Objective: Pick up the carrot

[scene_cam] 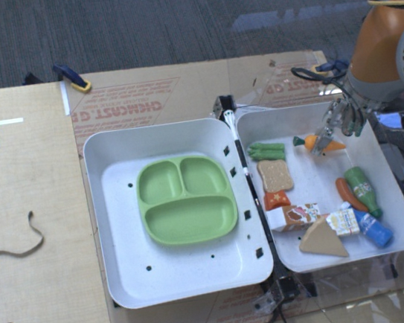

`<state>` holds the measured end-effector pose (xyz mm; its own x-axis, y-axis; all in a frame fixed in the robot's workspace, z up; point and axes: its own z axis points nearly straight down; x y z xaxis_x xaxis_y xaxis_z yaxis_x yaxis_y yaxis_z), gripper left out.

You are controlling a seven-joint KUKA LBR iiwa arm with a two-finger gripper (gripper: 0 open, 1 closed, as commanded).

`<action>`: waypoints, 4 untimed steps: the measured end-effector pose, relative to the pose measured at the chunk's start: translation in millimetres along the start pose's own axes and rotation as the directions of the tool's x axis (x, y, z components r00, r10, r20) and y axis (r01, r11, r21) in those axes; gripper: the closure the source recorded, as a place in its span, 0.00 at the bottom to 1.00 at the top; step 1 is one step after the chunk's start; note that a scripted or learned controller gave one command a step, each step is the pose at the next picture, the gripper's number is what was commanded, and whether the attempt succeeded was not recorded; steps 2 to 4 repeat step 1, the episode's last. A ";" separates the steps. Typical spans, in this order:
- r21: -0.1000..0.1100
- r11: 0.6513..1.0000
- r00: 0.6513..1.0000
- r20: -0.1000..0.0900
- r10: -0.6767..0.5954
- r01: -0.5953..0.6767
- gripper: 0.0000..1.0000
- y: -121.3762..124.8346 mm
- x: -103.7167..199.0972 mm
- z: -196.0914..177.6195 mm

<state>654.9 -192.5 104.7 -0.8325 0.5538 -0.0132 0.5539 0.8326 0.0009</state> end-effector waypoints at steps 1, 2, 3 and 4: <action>0.003 0.967 0.967 -0.008 0.255 -0.255 1.00 12.9 27.3 -49.3; 0.003 0.967 0.967 -0.008 0.255 -0.255 1.00 12.9 27.3 -49.3; 0.003 0.967 0.967 -0.008 0.255 -0.255 1.00 12.9 27.3 -49.3; 0.003 0.967 0.967 -0.008 0.255 -0.255 1.00 12.9 27.3 -49.3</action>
